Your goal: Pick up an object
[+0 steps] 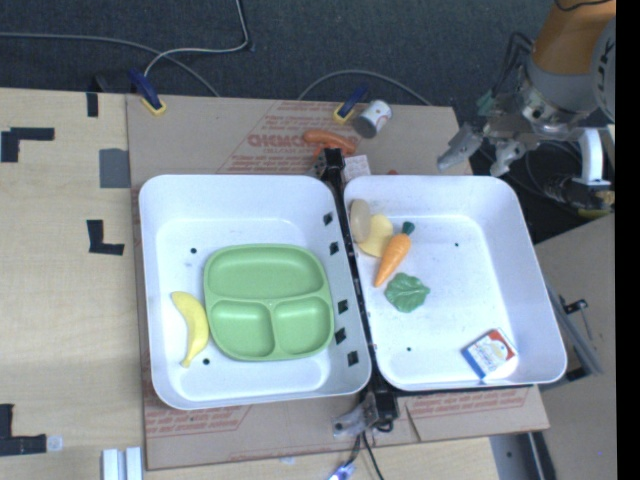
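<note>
Camera view: looking down at a slant on two shallow white bins side by side on a cardboard-topped surface [200, 133].

Landmark = the right bin [520, 268]. Pincer [478, 148] hovering just outside its far rim, over the cardboard near the far-right corner; fingers spread apart, nothing between them. Grey arm w/ orange band [570, 23] rising away toward the upper right.

Inside the right bin, all clustered toward its left wall: orange carrot [392, 258] w/ green top, lying diagonal; pale yellow piece [374, 236] touching the carrot's left side, next to the wall; a beige item [358, 212] just beyond that, too small to id. Green leafy piece [407, 293] just nearer than the carrot tip. Small red/white/blue carton [488, 355] in the near-right corner, well apart from the rest.

Left of the right bin: left bin [160, 208], touching along the shared wall. Holding a green divided plate [268, 301], three compartments. Yellow banana [191, 326] just left of the plate, on the bin floor.

Beyond the right bin's far-left corner: orange sausage-shaped item [329, 139] on the cardboard; further back a blue/yellow clamp [350, 106] and small grey cylinder [371, 118].
</note>
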Controlling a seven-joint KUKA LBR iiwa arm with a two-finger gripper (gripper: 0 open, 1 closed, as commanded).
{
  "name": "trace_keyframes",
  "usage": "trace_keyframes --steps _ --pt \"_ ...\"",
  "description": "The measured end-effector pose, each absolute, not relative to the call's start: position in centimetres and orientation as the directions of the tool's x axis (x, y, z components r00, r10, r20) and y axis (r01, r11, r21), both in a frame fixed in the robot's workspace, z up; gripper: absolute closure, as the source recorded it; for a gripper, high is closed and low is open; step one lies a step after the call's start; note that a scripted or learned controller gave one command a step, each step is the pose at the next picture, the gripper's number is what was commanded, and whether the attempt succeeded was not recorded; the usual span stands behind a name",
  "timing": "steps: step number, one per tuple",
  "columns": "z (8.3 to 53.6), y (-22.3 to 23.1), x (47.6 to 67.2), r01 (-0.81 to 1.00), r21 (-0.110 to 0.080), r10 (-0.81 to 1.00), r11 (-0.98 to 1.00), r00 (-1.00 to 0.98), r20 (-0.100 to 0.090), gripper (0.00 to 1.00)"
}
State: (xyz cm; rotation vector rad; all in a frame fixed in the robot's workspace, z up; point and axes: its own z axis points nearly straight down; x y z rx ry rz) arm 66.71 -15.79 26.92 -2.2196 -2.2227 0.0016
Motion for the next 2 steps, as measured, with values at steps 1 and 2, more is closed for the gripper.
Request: trace_keyframes --steps 1,2 --pt "13.2 -11.5 64.9 1.0 -0.004 1.0 0.001 -0.001 0.001 0.0" --pt "8.6 -9.5 63.0 1.0 0.002 1.0 0.001 -0.001 -0.001 0.0"
